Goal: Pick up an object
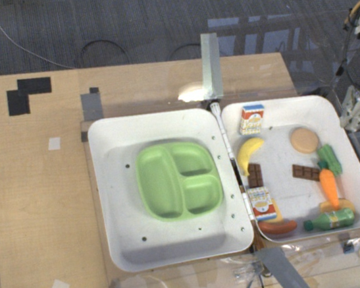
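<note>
The right bin [335, 111] holds several toy foods. A red-and-white carton [252, 119] stands at its far left, with a banana [248, 154] and a dark chocolate bar [255, 175] below it. A second carton [261, 203] and a red sausage [279, 227] lie at the near left. A tan round disc [304, 140], a brown chocolate piece [305, 171], a green vegetable [329, 159], an orange carrot [330, 185] and a green bottle [330, 220] fill the right side. My gripper [356, 114] hangs just outside the bin's right rim, apart from every object.
The left bin [125, 247] carries a green divided plate [177, 179] in its middle. A metal post [210, 62] rises behind the seam between the bins. Cables hang at the far right above the gripper. Bare wooden bench lies to the left.
</note>
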Motion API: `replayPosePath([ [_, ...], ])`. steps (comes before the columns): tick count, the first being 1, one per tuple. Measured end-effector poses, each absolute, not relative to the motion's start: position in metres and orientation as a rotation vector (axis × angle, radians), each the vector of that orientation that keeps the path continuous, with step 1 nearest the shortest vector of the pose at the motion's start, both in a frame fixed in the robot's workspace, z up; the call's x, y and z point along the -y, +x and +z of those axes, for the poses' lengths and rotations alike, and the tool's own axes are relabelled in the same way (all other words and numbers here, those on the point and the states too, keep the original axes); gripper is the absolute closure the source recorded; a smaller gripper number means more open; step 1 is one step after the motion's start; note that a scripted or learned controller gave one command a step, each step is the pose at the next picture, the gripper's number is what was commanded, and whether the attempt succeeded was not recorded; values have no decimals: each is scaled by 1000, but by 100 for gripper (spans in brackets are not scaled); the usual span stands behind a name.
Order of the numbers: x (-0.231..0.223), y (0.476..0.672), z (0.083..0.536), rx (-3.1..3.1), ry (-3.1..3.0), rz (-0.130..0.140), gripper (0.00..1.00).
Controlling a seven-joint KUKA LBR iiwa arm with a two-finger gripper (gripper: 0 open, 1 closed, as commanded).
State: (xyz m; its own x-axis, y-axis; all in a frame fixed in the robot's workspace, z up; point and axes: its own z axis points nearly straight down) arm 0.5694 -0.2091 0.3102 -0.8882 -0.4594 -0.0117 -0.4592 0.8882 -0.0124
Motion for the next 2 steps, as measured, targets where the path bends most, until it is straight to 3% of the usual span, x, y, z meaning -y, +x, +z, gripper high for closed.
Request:
replayPosePath([
  [1, 172, 609, 308, -3124, -188, -2, 100],
  [2, 111, 671, 297, -3131, -14, 3, 100],
])
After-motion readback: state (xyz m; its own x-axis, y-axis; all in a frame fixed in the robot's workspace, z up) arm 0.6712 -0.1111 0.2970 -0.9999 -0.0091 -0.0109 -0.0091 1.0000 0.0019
